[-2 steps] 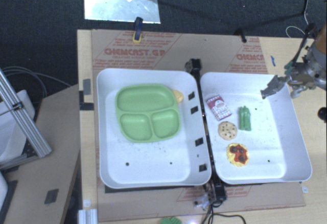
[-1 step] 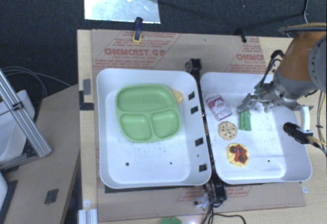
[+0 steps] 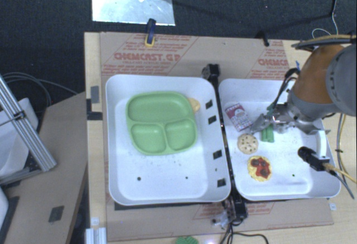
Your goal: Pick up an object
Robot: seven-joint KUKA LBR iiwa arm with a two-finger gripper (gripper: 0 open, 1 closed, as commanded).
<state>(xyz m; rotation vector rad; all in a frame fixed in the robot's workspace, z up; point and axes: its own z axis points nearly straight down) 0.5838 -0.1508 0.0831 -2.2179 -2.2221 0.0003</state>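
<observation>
In the right bin (image 3: 318,181), my gripper (image 3: 269,123) hangs low over the middle, reaching in from the right. A small green object (image 3: 268,135) lies right beneath its tip, partly covered by it. A red and white packet (image 3: 237,116) lies to the left of the gripper. In front of it and slightly left are a round speckled cookie (image 3: 247,143) and a yellow disc with red topping (image 3: 260,167).
The left bin (image 3: 167,181) holds a green divided plate (image 3: 162,122) with a small yellow item (image 3: 194,105) at its far right corner. A black divider (image 3: 218,126) runs between the bins. The arm's grey body (image 3: 323,89) covers the right bin's far right part.
</observation>
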